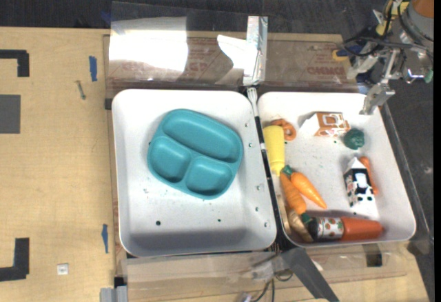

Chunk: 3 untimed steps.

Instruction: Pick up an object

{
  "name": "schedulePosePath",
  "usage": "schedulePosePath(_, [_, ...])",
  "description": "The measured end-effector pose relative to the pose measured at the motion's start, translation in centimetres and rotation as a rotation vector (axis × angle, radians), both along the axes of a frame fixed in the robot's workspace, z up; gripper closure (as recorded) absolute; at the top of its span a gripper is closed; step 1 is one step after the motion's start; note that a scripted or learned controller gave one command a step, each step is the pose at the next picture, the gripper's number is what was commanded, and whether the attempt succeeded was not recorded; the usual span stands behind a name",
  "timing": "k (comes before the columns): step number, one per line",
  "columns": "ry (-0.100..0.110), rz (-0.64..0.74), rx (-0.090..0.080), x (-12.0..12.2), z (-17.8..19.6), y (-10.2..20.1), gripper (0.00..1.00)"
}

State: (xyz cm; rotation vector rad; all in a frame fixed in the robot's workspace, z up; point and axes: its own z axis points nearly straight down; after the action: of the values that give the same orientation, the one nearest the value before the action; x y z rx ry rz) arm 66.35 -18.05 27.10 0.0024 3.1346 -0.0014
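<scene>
the hand (374,97) hangs at the far right corner of the right bin (403,187), just above its far rim, below a tangle of cables and the arm (420,7); whether it is open or closed i cannot tell, and nothing shows between its tips. the things to pick lie in the right bin. a yellow bottle-like piece (275,147) lies along the bin's left wall, with a small orange ring (286,129) touching its far end. below it an orange carrot with a green top (300,185) slants toward the near edge, resting against another orange piece (292,200) by the left wall. along the near edge lies a dark bottle with a red and white label (324,226), touching a long orange-red vegetable (361,227) that points to the near right corner. a black and white carton (359,185) lies in the right half of the bin with an orange piece (366,168) just beside it. a dark green ball (354,139) sits near the far right corner, beside a small white and orange box (329,123). the left bin (131,176) carries a teal divided plate (195,152), set toward its far half. both bins sit side by side on the bench (52,156).
</scene>
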Motion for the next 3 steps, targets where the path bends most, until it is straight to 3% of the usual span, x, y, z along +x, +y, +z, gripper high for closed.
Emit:
schedulePosePath(1, [0.006,-0.120,0.002,-9.1,-7.0,1.3,0.00])
schedulePosePath(2, [-0.007,-0.236,0.000,-7.7,-18.1,-2.0,0.00])
schedulePosePath(3, [-0.004,-0.420,0.002,-14.6,-18.2,0.4,0.00])
